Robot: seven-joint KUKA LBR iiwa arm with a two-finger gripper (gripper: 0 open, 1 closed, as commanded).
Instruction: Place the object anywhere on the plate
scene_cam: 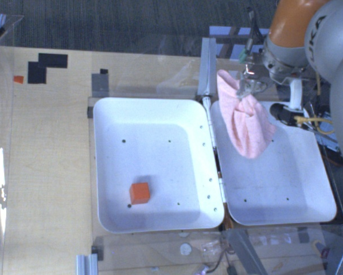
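Camera view: pink cloth (247,126) hanging pinched in gripper (247,87) jaws at 1 o'clock, carry step, plate unlocated before release.

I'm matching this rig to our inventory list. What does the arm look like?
The arm is rounded and grey, with an orange band above the wrist and dark lettering on the grey shell. The tool is small and metallic; cables, one yellow, run beside it.
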